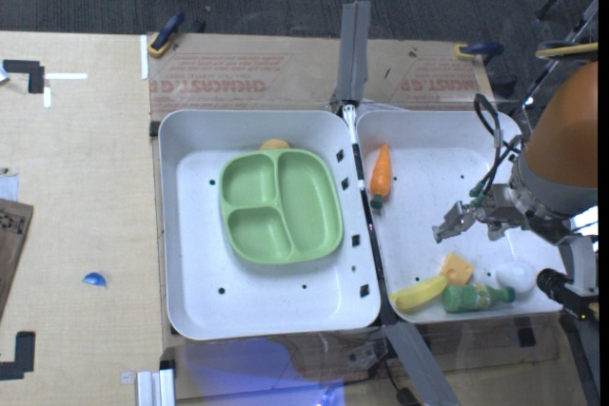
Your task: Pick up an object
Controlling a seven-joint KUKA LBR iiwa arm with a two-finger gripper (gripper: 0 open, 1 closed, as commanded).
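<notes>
My gripper (459, 222) hangs over the middle of the right bin (428, 133), reaching in from the right, open, with nothing between its fingers. Just below it lies a small orange-yellow piece (458, 268). Along the bin's front edge are a yellow banana (420, 295) and a green bottle (476, 298) on its side. A white object (514, 277) sits to the right of them. An orange carrot (381, 171) rests by the bin's left wall, well away from the gripper.
The left bin (190, 233) holds a green divided plate (282, 205), with a small yellow object (275, 145) peeking out behind it. A raised divider (362, 204) separates the bins. Bare white floor lies between the carrot and the gripper.
</notes>
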